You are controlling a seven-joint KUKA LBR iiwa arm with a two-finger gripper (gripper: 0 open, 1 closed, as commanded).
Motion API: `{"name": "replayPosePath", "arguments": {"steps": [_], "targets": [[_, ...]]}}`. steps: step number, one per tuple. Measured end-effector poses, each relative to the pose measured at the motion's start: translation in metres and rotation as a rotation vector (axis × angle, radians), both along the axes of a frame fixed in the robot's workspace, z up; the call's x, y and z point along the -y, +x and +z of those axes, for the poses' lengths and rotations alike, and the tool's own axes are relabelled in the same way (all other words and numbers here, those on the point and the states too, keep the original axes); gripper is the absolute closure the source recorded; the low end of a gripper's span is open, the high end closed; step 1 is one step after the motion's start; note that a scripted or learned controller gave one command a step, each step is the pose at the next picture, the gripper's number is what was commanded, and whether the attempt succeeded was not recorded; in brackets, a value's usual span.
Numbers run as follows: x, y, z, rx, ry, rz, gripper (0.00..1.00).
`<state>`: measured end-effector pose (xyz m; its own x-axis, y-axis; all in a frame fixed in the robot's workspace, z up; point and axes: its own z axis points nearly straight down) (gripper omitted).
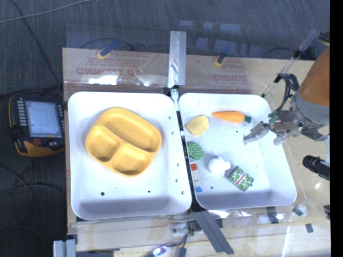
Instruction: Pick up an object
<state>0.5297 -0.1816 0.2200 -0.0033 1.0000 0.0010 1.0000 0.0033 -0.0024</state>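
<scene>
In the right bin [278, 183] lie an orange carrot [229, 116] at the back, a yellow rounded piece [197, 125] at the back left, a green dotted piece [195, 152], a white lump [218, 166] and a small green packet [240, 179] near the front. My gripper [266, 133] hangs over the bin's right side, to the right of the carrot and above the bare floor. Its two fingers are spread apart with nothing between them.
The left bin [80, 191] holds a yellow divided tray [123, 141]. A teach pendant [36, 123] lies left of the bench. A narrow sticker strip [195, 176] runs along the right bin's left wall. Cables hang by the arm at the right.
</scene>
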Motion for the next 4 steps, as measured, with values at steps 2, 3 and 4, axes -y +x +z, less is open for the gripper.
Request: {"name": "replayPosePath", "arguments": {"steps": [2,3,4], "targets": [[-0.05,0.139,-0.046,0.002,-0.002,0.439,0.0],[-0.004,0.138,-0.132,-0.003,-0.001,0.505,0.0],[-0.005,0.141,-0.12,0.008,-0.007,0.507,1.0]]}}
